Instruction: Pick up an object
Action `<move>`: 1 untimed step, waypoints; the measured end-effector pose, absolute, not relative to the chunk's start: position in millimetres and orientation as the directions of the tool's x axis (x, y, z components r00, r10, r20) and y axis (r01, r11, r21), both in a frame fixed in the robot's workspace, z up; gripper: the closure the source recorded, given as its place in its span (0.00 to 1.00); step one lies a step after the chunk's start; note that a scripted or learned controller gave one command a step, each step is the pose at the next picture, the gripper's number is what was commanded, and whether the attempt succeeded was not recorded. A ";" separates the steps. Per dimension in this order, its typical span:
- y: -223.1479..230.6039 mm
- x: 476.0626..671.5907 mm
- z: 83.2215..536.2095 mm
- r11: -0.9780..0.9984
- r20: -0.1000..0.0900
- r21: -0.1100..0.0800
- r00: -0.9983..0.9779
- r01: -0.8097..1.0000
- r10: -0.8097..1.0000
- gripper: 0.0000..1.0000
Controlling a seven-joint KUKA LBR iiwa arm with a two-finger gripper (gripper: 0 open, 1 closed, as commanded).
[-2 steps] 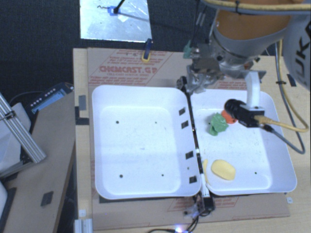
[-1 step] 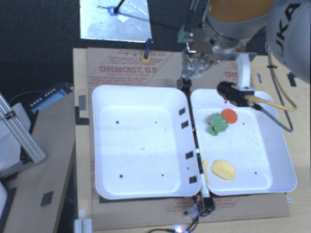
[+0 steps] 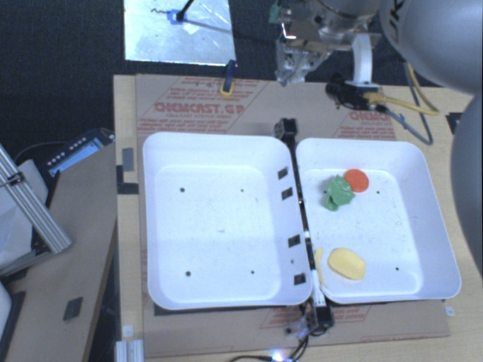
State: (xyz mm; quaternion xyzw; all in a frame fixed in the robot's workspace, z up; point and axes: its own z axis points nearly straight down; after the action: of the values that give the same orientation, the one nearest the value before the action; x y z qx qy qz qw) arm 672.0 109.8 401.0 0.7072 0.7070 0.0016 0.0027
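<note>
so, near edge first: cable clutter (image 3: pixel 306 329) sits at the front of the bench, right at the foot of the seam between my two bins. left bin (image 3: pixel 162 202) is white, shallow, a few dark dots on its floor. right bin (image 3: pixel 434 225) holds three things. closest is a yellow object (image 3: pixel 346 263), lying near the front left of that bin, just beside the divider wall. further back, a green object (image 3: pixel 339 192) sits left of centre, and an orange round piece (image 3: pixel 356 179) lies right next to it on its far right side, touching or nearly so, can't tell which. black clips (image 3: pixel 288 194) run along the seam between the bins. both bins rest on a cardboard sheet (image 3: pixel 204 108) with red print. beyond that, a small yellow-and-blue item (image 3: pixel 227 81) at the cardboard's back edge, and a shiny foil-like square (image 3: pixel 177 17) on the dark floor behind it. my claw (image 3: pixel 290 70) hangs high over the back of the bench, past the bins' far rims, well apart from all three objects. nothing is between its tips. whether it's wide or narrow, i cannot tell from this angle.
</note>
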 end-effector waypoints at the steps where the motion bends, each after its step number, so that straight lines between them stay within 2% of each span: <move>1: 126.1 541.7 294.3 0.005 -0.001 -0.018 -0.005 1.000 1.000 1.00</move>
State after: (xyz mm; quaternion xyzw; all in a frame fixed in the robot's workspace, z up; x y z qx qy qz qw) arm 541.7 126.1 294.3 0.7055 0.7087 -0.0066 -0.0059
